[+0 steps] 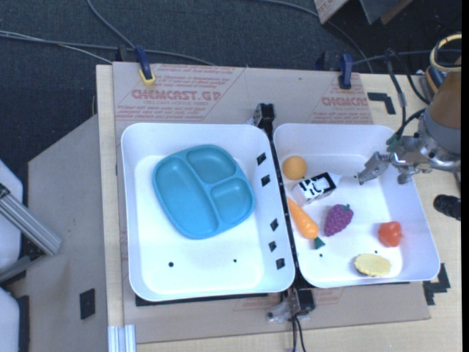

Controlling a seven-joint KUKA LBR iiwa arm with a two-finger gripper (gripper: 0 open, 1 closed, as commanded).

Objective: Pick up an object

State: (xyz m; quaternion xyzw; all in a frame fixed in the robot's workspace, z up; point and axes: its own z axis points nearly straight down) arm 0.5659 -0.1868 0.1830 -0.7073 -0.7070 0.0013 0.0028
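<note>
Down at the near rim of the right bin (pixel 432 259) lies a flat yellow piece (pixel 373 265), pale and rough-edged; just up and to its right sits a small red pepper-shaped toy (pixel 390 232), glossy and rounded, well clear of the rest; toward the middle there is a purple grape bunch (pixel 337 218), knobbly, and just beside it an orange carrot (pixel 303 220), long and tapered, lying along the bin's left wall with its dark green tip pointing near; above those, a small white block with black markings (pixel 317 186), boxy, close to a smooth orange ball (pixel 294 168) near the far-left corner; nothing crowds the red toy or the yellow piece, while carrot, grapes and block cluster tightly; across the divider, the left bin (pixel 139 218) carries a blue sectioned plate (pixel 203 190), smooth plastic with three compartments; and at the far right the gripper (pixel 387 166) hovers over the right bin's upper edge, its metal fingers (pixel 368 170) spread apart, pinching nothing.
</note>
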